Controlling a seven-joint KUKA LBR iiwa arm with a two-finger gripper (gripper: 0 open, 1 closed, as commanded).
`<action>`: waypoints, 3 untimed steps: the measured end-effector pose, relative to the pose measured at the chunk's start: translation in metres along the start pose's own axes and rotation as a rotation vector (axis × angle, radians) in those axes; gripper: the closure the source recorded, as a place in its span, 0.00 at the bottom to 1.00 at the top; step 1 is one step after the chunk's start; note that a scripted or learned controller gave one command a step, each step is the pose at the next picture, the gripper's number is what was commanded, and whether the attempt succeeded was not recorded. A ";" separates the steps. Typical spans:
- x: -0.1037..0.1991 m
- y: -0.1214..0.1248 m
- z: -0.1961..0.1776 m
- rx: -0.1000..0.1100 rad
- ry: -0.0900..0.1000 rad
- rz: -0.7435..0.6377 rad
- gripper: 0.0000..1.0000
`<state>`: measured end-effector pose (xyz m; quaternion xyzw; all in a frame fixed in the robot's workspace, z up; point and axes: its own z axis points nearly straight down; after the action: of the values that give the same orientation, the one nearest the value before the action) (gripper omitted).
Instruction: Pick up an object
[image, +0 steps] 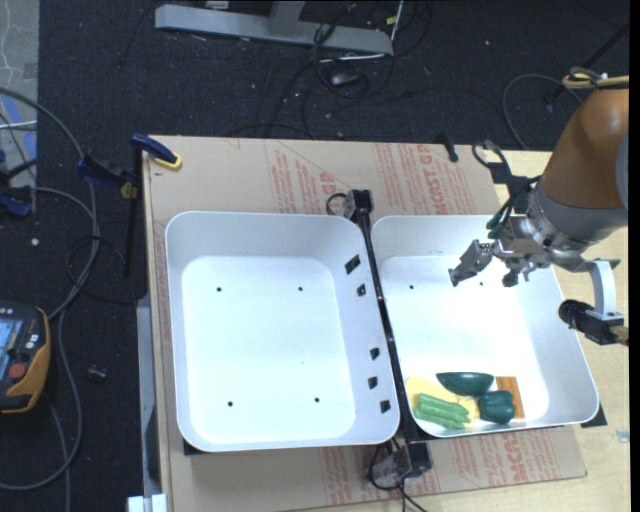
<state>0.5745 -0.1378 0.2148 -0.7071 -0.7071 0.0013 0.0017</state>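
1. Hanging over the upper part of the right bin (560, 330), right of frame centre, the pincer (492, 264) has its two fingers spread apart, released, with nothing between them.
2. Behind it, the grey arm (590, 170) with its orange band enters from the right edge.
3. Well below the pincer, in the bin's lower corner, lies a cluster of things: a dark green bowl (465, 382), a teal block (497, 406), a light green ridged toy (441, 410), a yellow piece (425, 387) and an orange piece (508, 385).
4. Left of this stands the left bin (262, 330).
5. Both bins rest on the cardboard-covered desk (260, 170).
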 end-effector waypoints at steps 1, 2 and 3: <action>-0.004 0.004 0.061 0.001 0.000 0.000 0.00; -0.002 0.008 0.104 0.000 0.000 0.000 0.00; -0.003 0.009 0.091 -0.005 0.000 0.000 1.00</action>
<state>0.5830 -0.1404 0.1234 -0.7071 -0.7071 -0.0003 -0.0002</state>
